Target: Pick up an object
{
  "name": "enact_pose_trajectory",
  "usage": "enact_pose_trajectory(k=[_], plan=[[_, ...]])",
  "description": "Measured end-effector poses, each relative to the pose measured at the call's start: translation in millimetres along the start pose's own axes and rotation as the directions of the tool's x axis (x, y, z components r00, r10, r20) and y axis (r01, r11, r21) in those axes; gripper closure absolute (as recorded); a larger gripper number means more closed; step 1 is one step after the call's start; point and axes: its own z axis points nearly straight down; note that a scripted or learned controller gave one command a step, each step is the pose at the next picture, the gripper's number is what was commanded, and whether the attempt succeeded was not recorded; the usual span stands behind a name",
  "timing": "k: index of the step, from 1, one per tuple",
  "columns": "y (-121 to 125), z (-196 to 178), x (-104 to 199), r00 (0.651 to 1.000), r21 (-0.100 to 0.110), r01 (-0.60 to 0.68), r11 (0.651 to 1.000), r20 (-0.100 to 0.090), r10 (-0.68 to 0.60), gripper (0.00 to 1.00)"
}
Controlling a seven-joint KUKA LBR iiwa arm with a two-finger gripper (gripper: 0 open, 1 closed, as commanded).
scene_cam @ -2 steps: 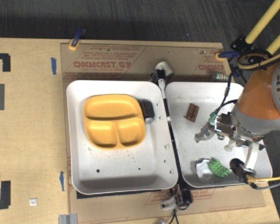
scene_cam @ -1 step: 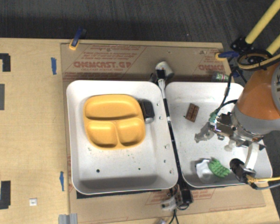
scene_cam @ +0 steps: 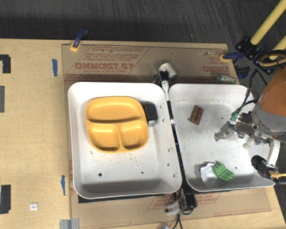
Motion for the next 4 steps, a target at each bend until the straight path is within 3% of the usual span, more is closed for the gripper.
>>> enact_pose_trajectory(k=[1,2,3,4], plan=[[103,60,-6,0.987,0.013,-0.160,0.987,-0.018,0.160,0.00],[119,10,16,0.999,-0.001,0.046,0.999,0.000,-0.046,0.00],[69,60,55,0.985,0.003,-0.174,0.985,-0.001,0.174,0.00],[94,60,42,0.998,0.000,0.065,0.998,-0.001,-0.065,0.00]])
